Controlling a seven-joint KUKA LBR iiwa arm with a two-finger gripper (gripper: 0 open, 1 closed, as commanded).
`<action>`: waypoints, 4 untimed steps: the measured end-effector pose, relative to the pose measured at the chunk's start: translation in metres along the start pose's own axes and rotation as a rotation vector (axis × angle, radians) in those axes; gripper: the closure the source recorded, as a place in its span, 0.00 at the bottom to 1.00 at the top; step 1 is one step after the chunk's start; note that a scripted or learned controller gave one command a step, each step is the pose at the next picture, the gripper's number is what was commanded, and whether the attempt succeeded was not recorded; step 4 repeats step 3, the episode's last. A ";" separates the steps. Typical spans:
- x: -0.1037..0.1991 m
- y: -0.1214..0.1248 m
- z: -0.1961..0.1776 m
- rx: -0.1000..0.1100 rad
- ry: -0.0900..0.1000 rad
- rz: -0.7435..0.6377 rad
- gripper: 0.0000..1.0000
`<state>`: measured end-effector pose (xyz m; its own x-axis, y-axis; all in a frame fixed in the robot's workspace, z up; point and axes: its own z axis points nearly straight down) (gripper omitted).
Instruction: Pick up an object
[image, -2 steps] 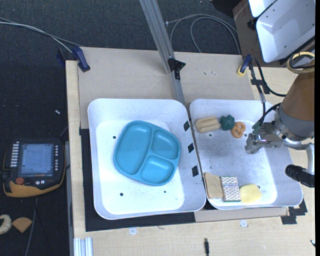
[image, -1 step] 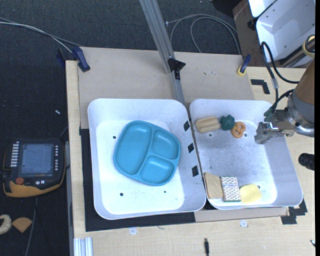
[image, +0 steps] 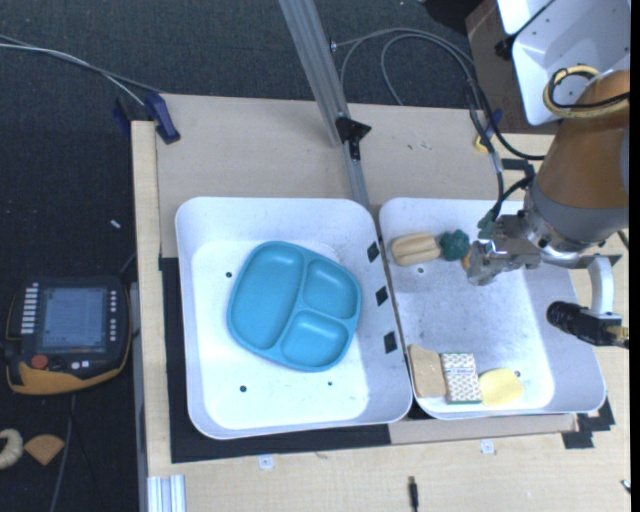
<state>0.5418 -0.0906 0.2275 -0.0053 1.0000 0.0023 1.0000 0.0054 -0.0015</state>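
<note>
Wooden bench (image: 260, 140) on dark carpet, with two white bins side by side.

From above we see the left bin (image: 200, 240) holding a blue divided plate (image: 295, 305). In the right bin (image: 560, 350) a tan roll-shaped object (image: 414, 248) touches a small teal object (image: 454, 243) near the far wall, just beside the gripper (image: 487, 262); whether its claw is spread or pinched we cannot tell. By the near wall sit a tan sponge (image: 427, 372), a patterned pad (image: 460, 377) and a yellow piece (image: 500, 386). A handheld pendant (image: 70, 325) lies left of the bench. We can read no writing.
</note>
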 end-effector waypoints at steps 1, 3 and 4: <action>0.054 0.014 0.011 0.000 0.000 -0.002 1.00; 0.156 0.048 0.012 -0.003 0.000 -0.002 1.00; 0.156 0.048 0.012 -0.003 0.000 -0.002 1.00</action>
